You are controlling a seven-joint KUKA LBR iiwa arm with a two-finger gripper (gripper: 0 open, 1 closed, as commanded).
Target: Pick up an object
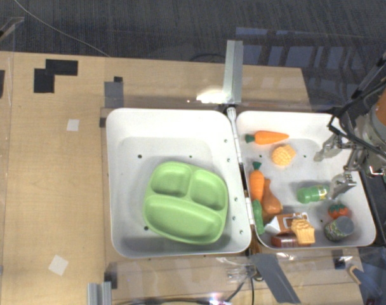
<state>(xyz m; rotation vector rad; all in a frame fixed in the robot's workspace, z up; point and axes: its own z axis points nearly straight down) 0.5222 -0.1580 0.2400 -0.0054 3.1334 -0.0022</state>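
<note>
Toy foods (288,221) in right bin (307,122) (crowded), green tray (185,202) in left bin (126,170)

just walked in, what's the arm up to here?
The KUKA arm reaches in from the right, with its end effector hanging over the right bin, fingers apart and nothing between them. That bin holds toy food: a carrot, a yellow corn piece, a green bottle and more along the near edge. The left bin holds a green divided plate. Nothing is picked up yet.
</note>
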